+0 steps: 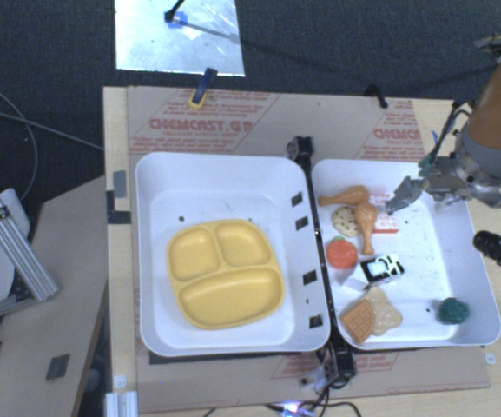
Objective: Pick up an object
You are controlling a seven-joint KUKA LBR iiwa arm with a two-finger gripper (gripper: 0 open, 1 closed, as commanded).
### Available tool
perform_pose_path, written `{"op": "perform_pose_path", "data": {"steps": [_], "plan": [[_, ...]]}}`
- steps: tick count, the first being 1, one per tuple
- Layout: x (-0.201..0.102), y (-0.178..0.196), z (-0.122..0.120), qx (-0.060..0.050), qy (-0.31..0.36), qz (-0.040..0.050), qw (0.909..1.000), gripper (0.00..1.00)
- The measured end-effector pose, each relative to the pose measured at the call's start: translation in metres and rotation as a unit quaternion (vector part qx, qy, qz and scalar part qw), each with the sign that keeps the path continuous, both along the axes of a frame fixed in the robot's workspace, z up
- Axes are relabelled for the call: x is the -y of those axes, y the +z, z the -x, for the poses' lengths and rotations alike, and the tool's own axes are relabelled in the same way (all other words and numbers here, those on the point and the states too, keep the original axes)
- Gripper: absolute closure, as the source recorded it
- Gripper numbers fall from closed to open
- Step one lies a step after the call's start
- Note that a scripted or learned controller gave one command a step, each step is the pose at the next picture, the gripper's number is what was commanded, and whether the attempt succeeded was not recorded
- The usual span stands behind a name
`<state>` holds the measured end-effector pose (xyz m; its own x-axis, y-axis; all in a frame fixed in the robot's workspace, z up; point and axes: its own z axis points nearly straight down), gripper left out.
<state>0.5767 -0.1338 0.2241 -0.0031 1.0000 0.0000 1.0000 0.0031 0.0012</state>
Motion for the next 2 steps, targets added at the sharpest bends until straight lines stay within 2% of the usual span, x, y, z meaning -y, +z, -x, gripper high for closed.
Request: {"op": "perform_pose_path", "data": {"steps": [1,2], "plan": [[-0.028,0.181,0.076,0.008,0.002,0.0006,1.0000,0.00],[-0.083,0.311,0.090,0.010,0.004,-0.0001,0.9999,0.00]]}}
